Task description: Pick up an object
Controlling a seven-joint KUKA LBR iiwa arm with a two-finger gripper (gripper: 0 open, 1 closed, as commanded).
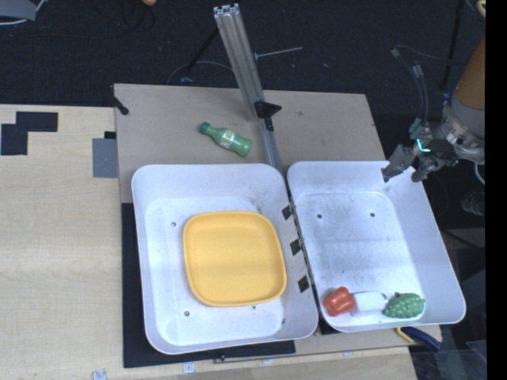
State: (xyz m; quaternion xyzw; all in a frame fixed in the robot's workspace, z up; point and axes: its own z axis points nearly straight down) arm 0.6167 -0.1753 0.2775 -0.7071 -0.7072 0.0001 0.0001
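- We see the hand (pixel 404 169) hovering over the right bin's (pixel 444 252) far right corner, fingers spread wide, holding nothing.
- Well below it, at the near edge, lie a red pepper (pixel 339 301), a white piece (pixel 368 300) and a green cluster (pixel 404 305).
- Far to its left, a yellow plate (pixel 234 257) sits in the left bin (pixel 154 236).

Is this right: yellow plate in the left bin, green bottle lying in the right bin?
Not quite. The camera view shows the green bottle lying on the bench behind the bins, outside both. The yellow plate is in the left bin, as you said.
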